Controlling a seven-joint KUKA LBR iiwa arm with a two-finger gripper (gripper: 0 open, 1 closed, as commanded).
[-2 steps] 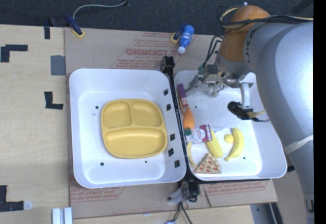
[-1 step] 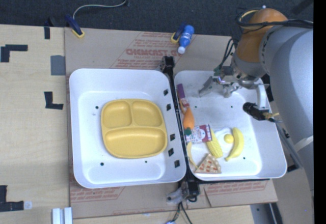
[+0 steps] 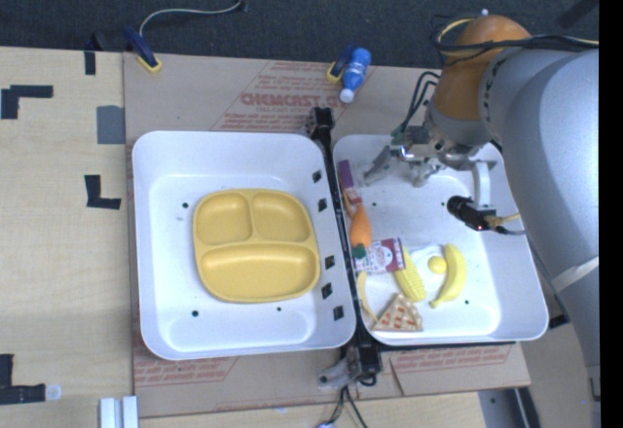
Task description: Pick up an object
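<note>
The arm reaches in from the right and its gripper point(image 3: 421, 163) hangs over the upper part of the right bin point(image 3: 506, 319), above bare white floor; whether its jaws are wide or narrow cannot be told from this slanted view. Nothing sits between them. The candidate objects cluster low in that bin: a banana point(image 3: 451, 275), a corn cob point(image 3: 409, 278), a waffle wedge point(image 3: 397, 314) and a carrot point(image 3: 359, 227) against the dividing wall. The left bin point(image 3: 161, 251) holds a yellow divided plate point(image 3: 256, 245), likely just clutter.

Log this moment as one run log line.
hand: above right bin's far end, nothing seen held | toys: banana, carrot near end | left bin: yellow tray
</note>
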